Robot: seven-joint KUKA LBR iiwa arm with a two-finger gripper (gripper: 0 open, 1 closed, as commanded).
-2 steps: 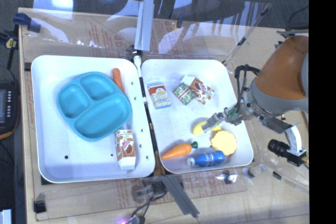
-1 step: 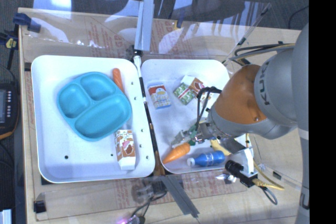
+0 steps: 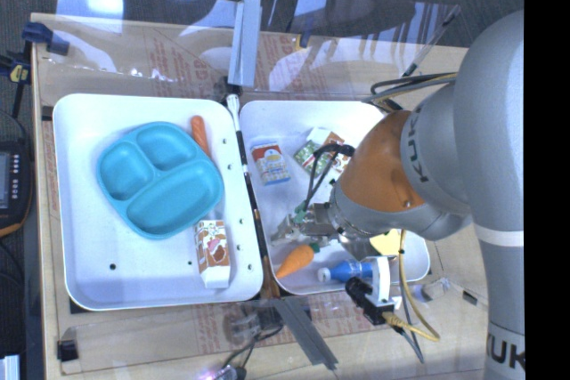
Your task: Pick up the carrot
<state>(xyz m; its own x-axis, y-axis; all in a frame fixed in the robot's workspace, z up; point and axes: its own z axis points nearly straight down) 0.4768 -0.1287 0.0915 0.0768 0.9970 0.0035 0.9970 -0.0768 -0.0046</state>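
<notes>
The carrot is a short orange cone lying near the front left corner of the right bin, with its tip pointing to the front left. My gripper hangs from the orange-banded wrist directly behind the carrot, low in the bin and very close to it. The carrot lies on the bin floor, in front of the gripper's tip. The wrist and arm hide much of the right bin's right half.
A blue-and-white bottle lies right of the carrot, and two small cartons sit further back. The left bin holds a blue divided plate, an orange-red stick-shaped item and a carton.
</notes>
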